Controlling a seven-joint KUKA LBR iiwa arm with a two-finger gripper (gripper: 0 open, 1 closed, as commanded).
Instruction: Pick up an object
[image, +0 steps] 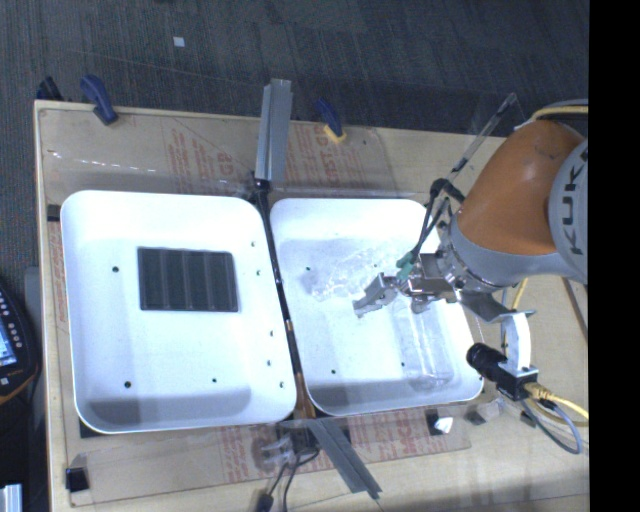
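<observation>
Looking down on the bench, you see two white bins side by side: the left bin (90, 300) fills the left half of the frame and carries a dark ribbed rectangular panel (188, 279) lying flat in its upper middle, well apart from everything else. The right bin (340, 385) sits just beside it at centre-right, their inner rims close together along a dark divider.

The arm (520, 200) comes in from the right edge, its orange band at upper right, and the gripper (385, 293) hangs over the middle of the right bin. You cannot tell how far it is open, nor whether it has anything in its grasp — the metal parts blur against the white floor.

The likely objects are clear and hard to read: a crumpled transparent plastic piece (345, 270) lies in the upper middle of the right bin, just left of and above the gripper, and a clear tube-like item (425, 350) lies lower right in the same bin, near the right wall. Whether the gripper touches either one is not clear.

Blue clamps (98, 100) hold the board at the upper left — another sits near the top centre.
</observation>
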